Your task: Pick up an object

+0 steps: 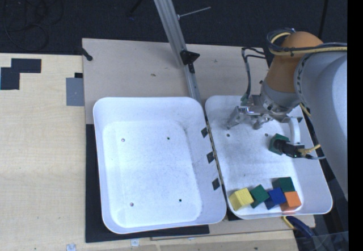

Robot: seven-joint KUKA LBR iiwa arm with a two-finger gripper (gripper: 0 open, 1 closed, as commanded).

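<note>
- My gripper [244,124] hangs over the far part of the right bin [249,162], near that bin's left wall, on the end of my arm reaching in from the right.
- Its fingers [231,121] look spread apart, and I see nothing between them.
- The things to pick are five small blocks, bunched in the near right corner of the right bin and well apart from my gripper.
- Four of them make a row running left to right along the near wall: yellow block [241,198], green block [260,194], blue block [276,197], orange block [292,200].
- Each block in the row touches its neighbour or sits just beside it.
- The yellow block is at the left end. It is turned a little, so its edges run at a slant to the bin wall. It looks close to cubic, and I cannot make out a clear long axis.
- The green block is also turned, with one corner toward the near wall.
- The dark green block [283,183] lies just behind the blue and orange ones. It is wider than it is deep, and its long axis runs roughly left to right.
- The left bin [147,159] sits beside the right one, their walls meeting.
</note>
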